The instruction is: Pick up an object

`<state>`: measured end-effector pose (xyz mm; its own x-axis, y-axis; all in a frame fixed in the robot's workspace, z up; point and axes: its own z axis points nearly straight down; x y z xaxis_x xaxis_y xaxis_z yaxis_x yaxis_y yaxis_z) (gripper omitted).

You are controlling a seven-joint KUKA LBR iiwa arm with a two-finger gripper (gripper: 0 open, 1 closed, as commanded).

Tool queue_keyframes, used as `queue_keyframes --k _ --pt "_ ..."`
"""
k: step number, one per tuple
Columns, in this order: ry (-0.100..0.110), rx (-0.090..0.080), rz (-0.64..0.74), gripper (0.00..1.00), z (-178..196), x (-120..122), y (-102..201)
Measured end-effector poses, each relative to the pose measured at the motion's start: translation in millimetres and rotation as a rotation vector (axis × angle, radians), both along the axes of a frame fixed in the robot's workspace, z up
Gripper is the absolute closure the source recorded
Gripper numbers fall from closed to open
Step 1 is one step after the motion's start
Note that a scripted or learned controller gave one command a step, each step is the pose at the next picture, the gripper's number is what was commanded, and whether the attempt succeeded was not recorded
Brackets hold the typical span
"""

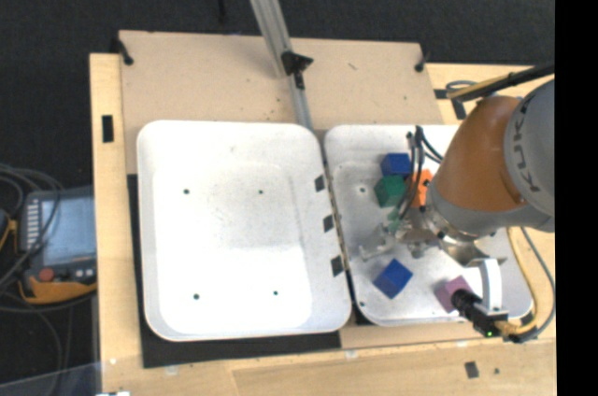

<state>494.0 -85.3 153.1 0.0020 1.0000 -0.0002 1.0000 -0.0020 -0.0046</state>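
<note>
The right bin [369,140] is the landmark here. Over its right half hangs the arm [486,165], its orange band covering much of the bin's far right side. The gripper [404,233] sits low over the bin's middle; whether it is open or closed cannot be told, as the wrist hides that part. Toward the bin's far edge lies a blue block [395,164], with a green block [390,190] just nearer than it and a small orange piece [424,182] just beside them, close against the arm. Near the bin's front edge lies a second blue cube [392,277], apart from the gripper, and a purple block [451,291] at the front right. Left of the right bin, touching it, sits the left bin [234,226]
</note>
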Motion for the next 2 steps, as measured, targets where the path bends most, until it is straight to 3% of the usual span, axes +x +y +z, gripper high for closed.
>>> queue_keyframes --k 1,2 --pt "-0.002 0.000 0.000 0.00 -51.1 -0.6 -1.0" --pt "-0.010 0.000 -0.006 1.00 -39.2 1.8 -1.4"
